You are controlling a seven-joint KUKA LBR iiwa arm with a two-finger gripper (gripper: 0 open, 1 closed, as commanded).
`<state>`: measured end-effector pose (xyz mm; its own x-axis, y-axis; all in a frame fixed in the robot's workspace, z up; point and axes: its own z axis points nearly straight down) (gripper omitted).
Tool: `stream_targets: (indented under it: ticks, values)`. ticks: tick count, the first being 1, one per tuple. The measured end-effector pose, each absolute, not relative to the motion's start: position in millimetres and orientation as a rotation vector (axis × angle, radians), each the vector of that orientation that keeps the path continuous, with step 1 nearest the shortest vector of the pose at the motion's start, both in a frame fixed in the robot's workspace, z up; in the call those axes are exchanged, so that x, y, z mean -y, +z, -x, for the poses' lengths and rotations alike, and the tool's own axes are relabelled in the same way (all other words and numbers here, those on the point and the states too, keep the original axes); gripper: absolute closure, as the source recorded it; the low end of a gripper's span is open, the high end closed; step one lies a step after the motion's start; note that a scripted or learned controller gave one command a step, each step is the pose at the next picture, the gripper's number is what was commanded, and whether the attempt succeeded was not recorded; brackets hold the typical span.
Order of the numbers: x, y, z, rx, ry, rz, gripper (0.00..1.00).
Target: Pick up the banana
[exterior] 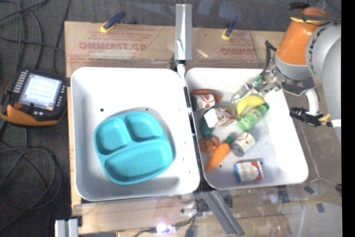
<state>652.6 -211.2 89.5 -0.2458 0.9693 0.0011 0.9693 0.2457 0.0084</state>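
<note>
One yellow banana (pixel 249 104), short and curved, lies in the right bin (pixel 297 172) atop a green bottle (pixel 253 117). We see the gripper (pixel 256 86) just above it, touching nothing we can confirm.

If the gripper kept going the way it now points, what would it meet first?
Most likely the banana, lying just beyond the gripper in the right bin, with the green bottle right behind; depth is hard to judge.

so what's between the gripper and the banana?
Nothing in the camera view: the gripper sits right at the banana's upper edge, in the right bin. A green bottle lies on the banana's far side.
</note>
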Motion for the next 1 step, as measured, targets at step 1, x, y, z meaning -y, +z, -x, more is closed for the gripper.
stream_targets:
  ticks: [1]
  values:
    - [212.3, 98.1, -653.6, -2.471, 0.007, -1.921, 1.00]
